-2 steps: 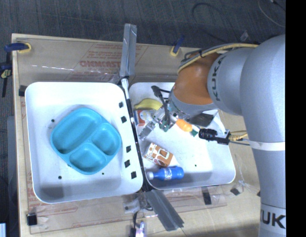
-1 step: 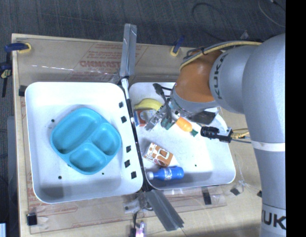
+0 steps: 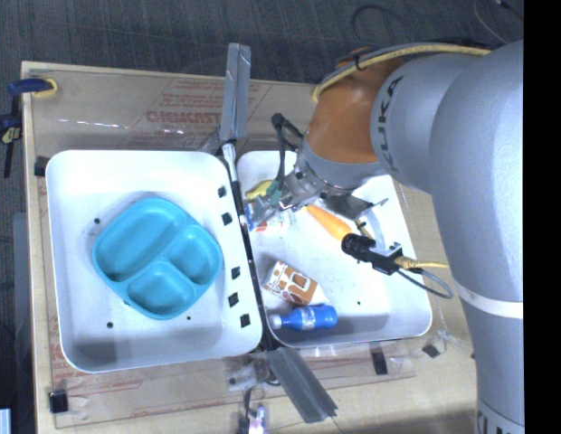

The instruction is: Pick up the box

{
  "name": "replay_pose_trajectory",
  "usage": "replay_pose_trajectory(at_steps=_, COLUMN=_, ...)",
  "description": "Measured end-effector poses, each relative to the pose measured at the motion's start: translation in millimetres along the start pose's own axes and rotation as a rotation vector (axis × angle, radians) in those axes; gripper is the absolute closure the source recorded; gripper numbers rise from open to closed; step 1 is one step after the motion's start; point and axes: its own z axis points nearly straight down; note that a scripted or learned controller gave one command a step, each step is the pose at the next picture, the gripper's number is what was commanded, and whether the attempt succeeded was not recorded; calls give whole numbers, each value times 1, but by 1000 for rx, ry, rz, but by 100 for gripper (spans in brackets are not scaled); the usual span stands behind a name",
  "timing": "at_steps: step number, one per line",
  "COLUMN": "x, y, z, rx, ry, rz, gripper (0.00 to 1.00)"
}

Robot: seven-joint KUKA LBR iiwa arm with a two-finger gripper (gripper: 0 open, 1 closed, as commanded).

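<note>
Box: small brown-and-white carton (image 3: 290, 284), lying free on the right bin (image 3: 409, 307) floor, toward its front.
Neighbour: blue bottle (image 3: 305, 318) just in front of the box; an orange carrot-like piece (image 3: 328, 221) behind it.
Gripper: low at the bin's back-left (image 3: 267, 202), apart from the box; opening cannot be told.
Left bin: holds a blue divided tray (image 3: 158, 256).
Risk: a descent might clip the bottle or bin wall, nudging the box aside.

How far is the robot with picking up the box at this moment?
Nothing looks done yet: the box lies on the floor of the right bin, beside the blue bottle. In hand: the gripper is low at the bin's upper left, apart from the box. Left: move over the box, grasp it, lift it.
</note>
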Motion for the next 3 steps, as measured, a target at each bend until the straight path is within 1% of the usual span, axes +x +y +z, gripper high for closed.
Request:
replay_pose_trajectory(at_steps=1, x=20, y=-17, z=-10, rx=4, ry=0, rz=632, gripper=100)
replay_pose_trajectory(at_steps=2, x=-21, y=26, z=-74, rx=3, ry=0, rz=596, gripper=100)
replay_pose_trajectory(at_steps=3, x=65, y=57, z=-41, rx=7, ry=0, rz=754, gripper=100)
